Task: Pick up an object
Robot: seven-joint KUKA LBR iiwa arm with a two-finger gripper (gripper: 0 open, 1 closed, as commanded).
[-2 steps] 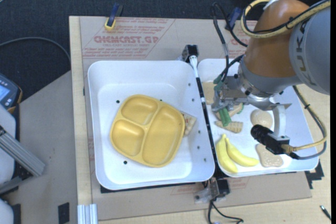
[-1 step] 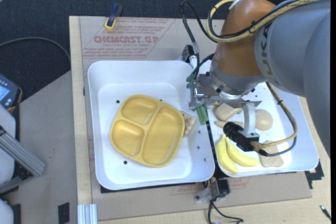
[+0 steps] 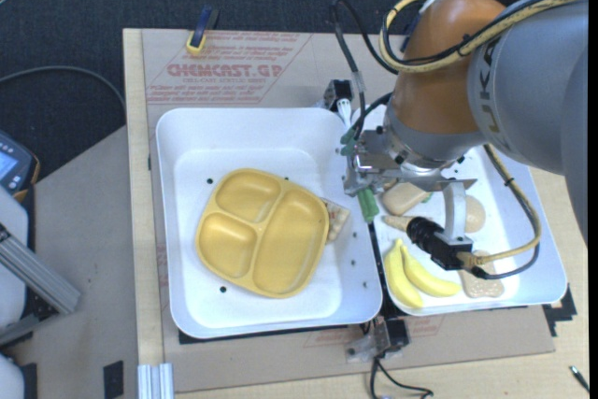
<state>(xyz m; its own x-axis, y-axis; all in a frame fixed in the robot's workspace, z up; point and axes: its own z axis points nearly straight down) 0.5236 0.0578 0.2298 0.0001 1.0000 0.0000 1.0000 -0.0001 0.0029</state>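
Note:
My gripper hangs low over the ridge between the two bins, at the left edge of the right bin. A small green object shows just below it; whether it is held I cannot tell. A banana lies at the front of the right bin. Beige rounded pieces lie under the wrist, and a tan biscuit-like piece sits to the right of the banana. A yellow divided plate fills the middle of the left bin, with a small pale scrap at its right edge.
The big grey arm with its orange band covers the back of the right bin. Cables loop over the right bin's contents. A cardboard sheet with a blue-yellow clip lies behind the left bin.

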